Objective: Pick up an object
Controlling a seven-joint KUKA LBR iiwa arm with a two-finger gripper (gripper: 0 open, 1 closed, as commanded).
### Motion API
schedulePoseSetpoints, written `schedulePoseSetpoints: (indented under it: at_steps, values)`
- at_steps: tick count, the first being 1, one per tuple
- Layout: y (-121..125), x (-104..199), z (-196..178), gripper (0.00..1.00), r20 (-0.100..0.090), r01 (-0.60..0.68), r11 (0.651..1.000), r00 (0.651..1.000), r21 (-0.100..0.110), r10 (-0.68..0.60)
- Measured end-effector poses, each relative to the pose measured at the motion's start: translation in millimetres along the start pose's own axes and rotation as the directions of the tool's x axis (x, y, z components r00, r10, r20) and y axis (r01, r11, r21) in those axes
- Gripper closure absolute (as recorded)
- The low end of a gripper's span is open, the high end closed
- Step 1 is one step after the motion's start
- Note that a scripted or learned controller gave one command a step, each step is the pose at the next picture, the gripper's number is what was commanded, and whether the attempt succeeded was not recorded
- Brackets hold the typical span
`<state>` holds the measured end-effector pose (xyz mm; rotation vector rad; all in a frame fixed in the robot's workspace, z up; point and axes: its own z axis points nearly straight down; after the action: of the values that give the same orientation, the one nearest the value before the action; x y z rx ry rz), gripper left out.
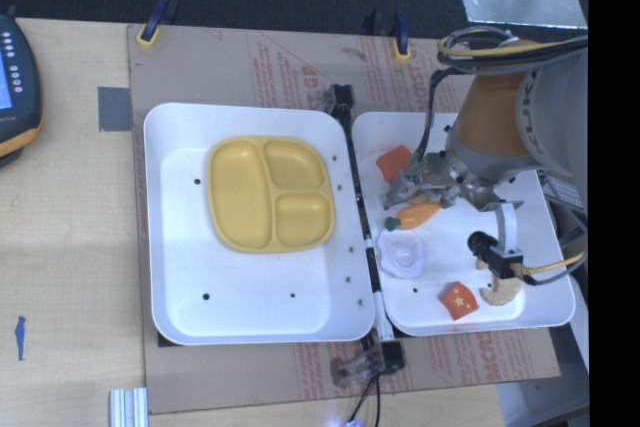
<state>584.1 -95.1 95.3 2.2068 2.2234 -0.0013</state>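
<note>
In the right shallow white bin (560, 245), the jaws (412, 200) hang low, touching a small orange carrot-shaped toy (420, 214); I cannot tell their state. The left white bin (180, 295) holds a yellow divided plastic plate (268, 192).

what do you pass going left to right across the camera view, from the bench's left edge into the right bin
handheld control pendant → grey tape patch → left white bin → yellow divided plate → clear plastic cup → red block → tan piece
</note>
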Motion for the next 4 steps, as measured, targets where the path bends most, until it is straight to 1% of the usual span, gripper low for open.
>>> schedulePoseSetpoints:
  at_steps: [1, 2, 3, 4]
  values:
    - [0.7, -3.6, -11.4, 1.00, 0.002, -0.004, 1.000, 1.000, -0.002, 0.004]
    - [0.6, -3.3, -10.8, 0.00, 0.002, -0.003, 1.000, 1.000, -0.001, 0.003]
    - [67.9, 2.8, 3.9, 0.00, -0.007, -0.001, 1.000, 1.000, 0.004, 0.001]
    - [72.7, -5.6, 3.3, 0.00, -0.006, -0.003, 1.000, 1.000, 0.006, 0.003]
